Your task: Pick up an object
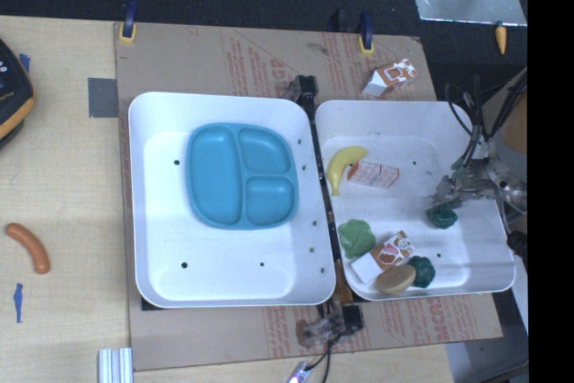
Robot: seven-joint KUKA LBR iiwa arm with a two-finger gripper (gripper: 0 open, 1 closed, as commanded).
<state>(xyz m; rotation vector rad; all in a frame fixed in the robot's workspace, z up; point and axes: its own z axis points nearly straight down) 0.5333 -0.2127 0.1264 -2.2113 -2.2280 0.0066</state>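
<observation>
On the far left of the bench lies a sausage (29, 248), alone, outside both bins. The left bin (161, 274) holds one blue divided plate (242, 174) and nothing else.

The right bin (489, 281) carries the pickable things: one banana (343, 165) at its far-left part, one small carton (373, 176) touching the banana's right side, one green leafy piece (356, 238) at the left wall, then a near cluster (a second carton (386, 254), a tan round piece (395, 279) and a dark green lump (421, 272), all crowded together). A third carton (391, 77) lies outside, beyond the bin's far rim. So: three cartons, one banana, one sausage, one plate, and one each of the rest.

Furthest right, the gripper (459, 191) sits low in the right bin, right beside a teal object (441, 215), which looks like the thing being attempted. The teal object lies just near and left of the fingertips; whether the fingers are spread or closed, or have any hold on it, I cannot tell, since the metalwork blurs together there.

Risks, as I judge them: the fingers may close beside the teal object rather than around it and nudge it away, or pinch only its edge so that it slips on lifting. The bin's right wall is close, and the cables above the wrist could snag.
</observation>
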